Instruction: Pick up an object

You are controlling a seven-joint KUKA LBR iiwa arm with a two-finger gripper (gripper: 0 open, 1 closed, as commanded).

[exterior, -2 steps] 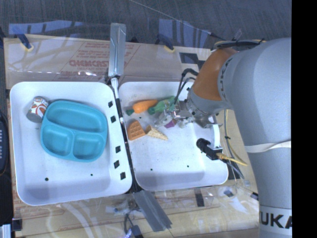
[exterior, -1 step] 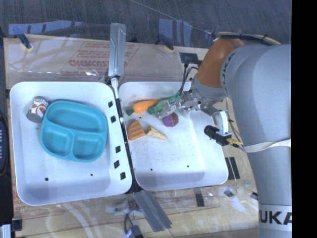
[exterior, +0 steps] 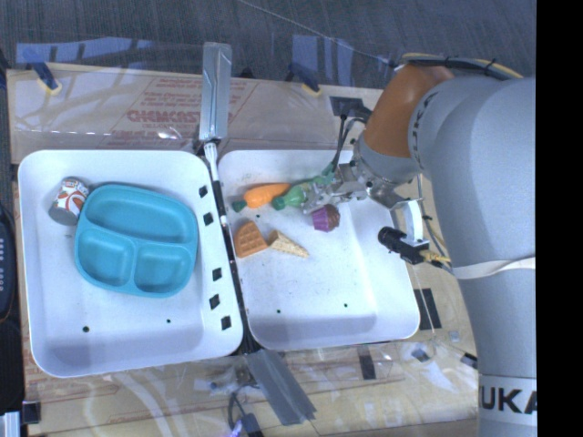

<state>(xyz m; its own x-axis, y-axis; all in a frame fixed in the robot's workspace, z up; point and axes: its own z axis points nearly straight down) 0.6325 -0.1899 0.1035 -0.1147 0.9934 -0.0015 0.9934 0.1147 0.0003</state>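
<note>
My gripper (exterior: pixel 328 189) is low in the right bin (exterior: pixel 364 308), near its back wall. It sits right at the green leafy end of an orange toy carrot (exterior: pixel 266 195), which lies pointing left. A small purple object (exterior: pixel 325 218) lies just below the gripper. A brown waffle-like piece (exterior: pixel 248 238) and a tan cone-shaped piece (exterior: pixel 288 244) lie side by side to the front left of it. Whether the gripper touches the carrot's green end is unclear.
The left bin (exterior: pixel 109 335) holds a blue divided tray (exterior: pixel 137 239) and a small round patterned object (exterior: pixel 68 197) at its back left corner. A divider ridge (exterior: pixel 223 262) separates the bins. The grey arm (exterior: pixel 474 180) covers the bench's right side.
</note>
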